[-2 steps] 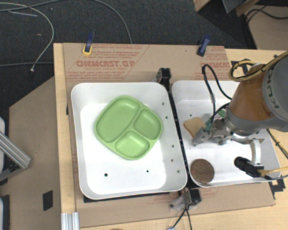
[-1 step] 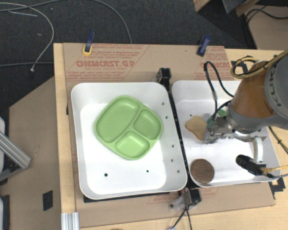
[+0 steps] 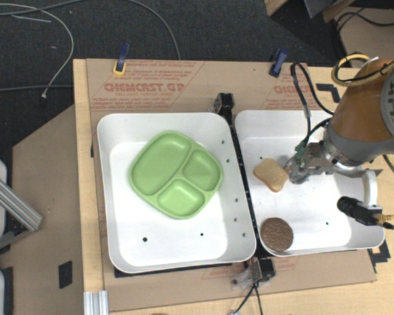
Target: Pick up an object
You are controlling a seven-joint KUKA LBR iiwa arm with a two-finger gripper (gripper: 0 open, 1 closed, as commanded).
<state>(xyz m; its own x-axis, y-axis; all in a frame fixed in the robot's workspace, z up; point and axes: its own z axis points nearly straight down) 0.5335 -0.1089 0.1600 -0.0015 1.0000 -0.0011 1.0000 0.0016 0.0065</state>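
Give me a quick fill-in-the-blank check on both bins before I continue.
1. The green divided plate lies in the ____ bin.
2. The plate has ____ compartments.
3. The gripper is beside the tan sponge-like block in the ____ bin.
4. The brown round disc sits near that bin's ____ edge.

Missing words: left; three; right; front

Arm [image 3: 368,120]: bulky orange band, grey wrist below, black cables [image 3: 306,104] looping alongside, small metallic gripper [image 3: 295,168].
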